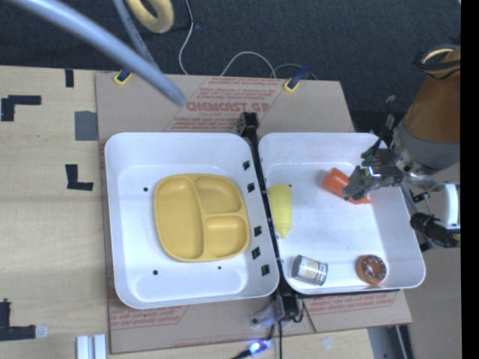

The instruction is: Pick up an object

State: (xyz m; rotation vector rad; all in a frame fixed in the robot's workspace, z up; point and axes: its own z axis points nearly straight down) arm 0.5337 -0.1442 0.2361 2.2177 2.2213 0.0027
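At right of frame, the gripper (362, 184) closes on an orange object (338, 179) inside the right bin (329, 144), fingers clamped around it.

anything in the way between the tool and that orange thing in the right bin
Nothing visible. The tool is right at the orange object; the yellow item, can and donut lie apart.
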